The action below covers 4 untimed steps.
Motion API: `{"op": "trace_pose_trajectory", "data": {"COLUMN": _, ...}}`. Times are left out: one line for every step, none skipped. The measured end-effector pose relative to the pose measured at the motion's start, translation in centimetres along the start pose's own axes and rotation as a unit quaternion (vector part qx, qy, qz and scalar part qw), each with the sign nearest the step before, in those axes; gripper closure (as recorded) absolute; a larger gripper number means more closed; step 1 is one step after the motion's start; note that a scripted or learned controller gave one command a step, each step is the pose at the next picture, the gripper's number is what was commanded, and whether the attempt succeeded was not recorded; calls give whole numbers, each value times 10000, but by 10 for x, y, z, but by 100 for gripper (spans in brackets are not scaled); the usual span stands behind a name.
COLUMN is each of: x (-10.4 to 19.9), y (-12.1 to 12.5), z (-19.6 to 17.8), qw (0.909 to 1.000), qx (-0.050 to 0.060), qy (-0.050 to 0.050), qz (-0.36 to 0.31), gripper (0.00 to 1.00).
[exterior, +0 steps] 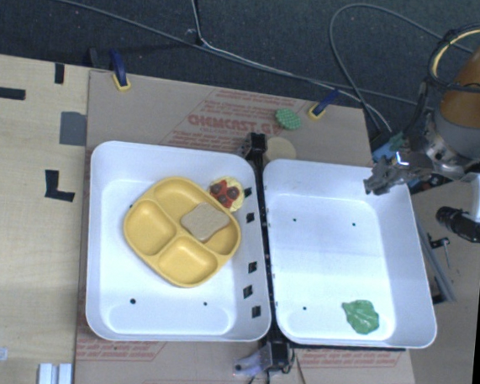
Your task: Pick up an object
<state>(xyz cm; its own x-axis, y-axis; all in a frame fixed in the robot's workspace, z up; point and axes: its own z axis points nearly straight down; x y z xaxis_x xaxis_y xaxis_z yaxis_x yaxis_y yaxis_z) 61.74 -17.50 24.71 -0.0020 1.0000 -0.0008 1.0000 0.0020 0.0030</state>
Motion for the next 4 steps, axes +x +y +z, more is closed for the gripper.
{"op": "trace_pose_trajectory", "data": {"x": 57, "y": 5, "z": -7, "qw": 10000, "qx": 13, "qy": 11, "qz": -23, "gripper": 100}}
{"op": "trace_pose_trajectory", "data": {"x": 110, "y": 0, "z": -8, "qw": 10000, "qx": 18, "qy": 11, "qz": -21, "gripper": 100}}
{"op": "trace_pose_trajectory", "data": {"x": 158, "y": -5, "z": 1, "qw": 10000, "qx": 26, "qy": 8, "qz": -18, "gripper": 100}}
{"op": "trace_pose_trajectory", "data": {"x": 205, "y": 9, "z": 8, "qw": 10000, "qx": 22, "qy": 7, "qz": -19, "gripper": 100}}
